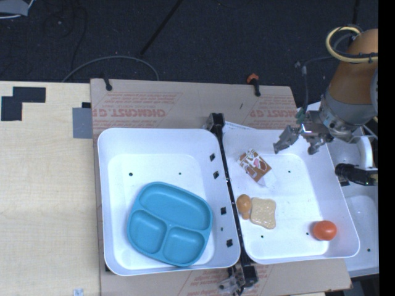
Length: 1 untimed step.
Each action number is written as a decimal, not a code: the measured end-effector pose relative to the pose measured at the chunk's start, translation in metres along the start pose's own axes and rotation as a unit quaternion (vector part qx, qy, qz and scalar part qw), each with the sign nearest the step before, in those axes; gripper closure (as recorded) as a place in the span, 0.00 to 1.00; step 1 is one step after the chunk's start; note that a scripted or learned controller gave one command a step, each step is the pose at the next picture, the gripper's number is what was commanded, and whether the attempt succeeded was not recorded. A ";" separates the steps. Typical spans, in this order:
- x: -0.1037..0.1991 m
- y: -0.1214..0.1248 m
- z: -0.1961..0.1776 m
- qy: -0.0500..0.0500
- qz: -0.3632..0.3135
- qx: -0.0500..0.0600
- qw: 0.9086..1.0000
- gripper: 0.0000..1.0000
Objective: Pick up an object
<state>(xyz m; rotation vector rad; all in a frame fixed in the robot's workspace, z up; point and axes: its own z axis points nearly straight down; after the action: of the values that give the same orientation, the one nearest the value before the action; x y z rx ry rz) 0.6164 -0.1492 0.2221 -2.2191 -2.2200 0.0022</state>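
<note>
A grey KUKA arm with an orange band reaches in from the right, its two-finger gripper [300,140] hanging above the far edge of the right-hand shallow white bin [345,214]. The fingers are spread apart, one pointing left and one right, and hold nothing.

Four things lie in that bin, any of them a candidate for picking up. A small brown-and-white printed packet [255,166] sits toward the far left, near the gripper but apart from it. Nearer the camera, a small orange-tan oval piece [244,206] touches the left side of a pale beige toast-shaped slice [263,213]. A round orange-red ball [323,230] rests well apart from them in the near right corner.

The left-hand shallow white bin [117,147] carries a blue plastic divided plate with three compartments [169,223], lying toward its near side. Both bins stand on a brown cardboard sheet [179,103] with red print, laid over the pale wooden bench [43,196].
</note>
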 end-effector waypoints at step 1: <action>-0.001 0.004 0.063 0.000 0.000 0.002 1.000 0.00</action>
<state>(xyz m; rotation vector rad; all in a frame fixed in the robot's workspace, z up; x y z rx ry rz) 0.6203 -0.1498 0.1592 -2.2173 -2.2177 0.0062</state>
